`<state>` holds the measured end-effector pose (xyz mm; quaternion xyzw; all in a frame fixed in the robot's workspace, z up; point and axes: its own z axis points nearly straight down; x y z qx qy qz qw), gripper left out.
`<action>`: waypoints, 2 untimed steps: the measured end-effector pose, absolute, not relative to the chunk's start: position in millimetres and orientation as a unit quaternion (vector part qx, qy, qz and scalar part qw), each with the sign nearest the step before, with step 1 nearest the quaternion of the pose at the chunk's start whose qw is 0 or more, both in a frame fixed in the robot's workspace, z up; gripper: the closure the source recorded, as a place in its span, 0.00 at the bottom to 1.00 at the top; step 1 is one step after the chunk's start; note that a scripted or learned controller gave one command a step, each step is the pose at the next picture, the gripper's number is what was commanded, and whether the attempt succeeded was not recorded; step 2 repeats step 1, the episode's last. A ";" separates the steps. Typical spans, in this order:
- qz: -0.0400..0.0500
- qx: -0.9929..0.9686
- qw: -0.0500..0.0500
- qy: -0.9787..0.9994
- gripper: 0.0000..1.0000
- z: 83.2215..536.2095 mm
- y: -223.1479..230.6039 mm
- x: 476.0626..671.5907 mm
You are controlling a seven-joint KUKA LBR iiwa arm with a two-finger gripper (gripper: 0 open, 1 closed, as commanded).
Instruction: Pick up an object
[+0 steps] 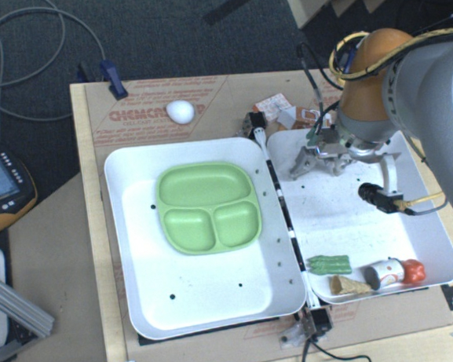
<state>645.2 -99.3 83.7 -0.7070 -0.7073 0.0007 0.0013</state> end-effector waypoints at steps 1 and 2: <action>0.000 -0.707 -0.001 -0.707 0.00 85.1 -130.6 666.8; 0.000 -0.707 -0.001 -0.707 0.00 85.1 -130.6 666.8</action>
